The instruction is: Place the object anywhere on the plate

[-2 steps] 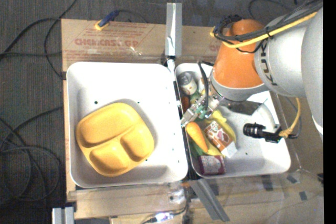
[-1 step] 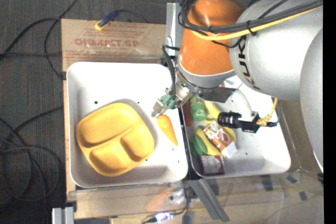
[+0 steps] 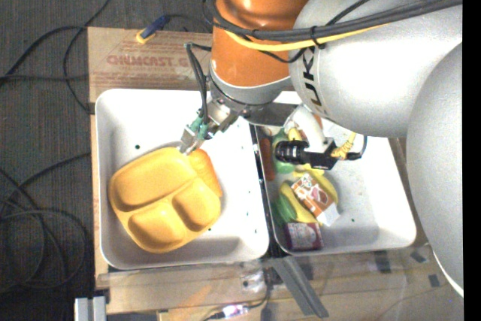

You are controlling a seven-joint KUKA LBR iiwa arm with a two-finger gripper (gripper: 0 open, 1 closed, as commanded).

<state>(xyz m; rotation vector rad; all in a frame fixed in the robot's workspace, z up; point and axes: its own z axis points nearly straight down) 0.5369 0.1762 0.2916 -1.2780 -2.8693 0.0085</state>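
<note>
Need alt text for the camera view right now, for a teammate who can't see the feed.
The gripper hangs low over the left bin, at the upper edge of the yellow divided plate. The right bin holds a jumble of small objects, partly under the grey and orange arm.
</note>
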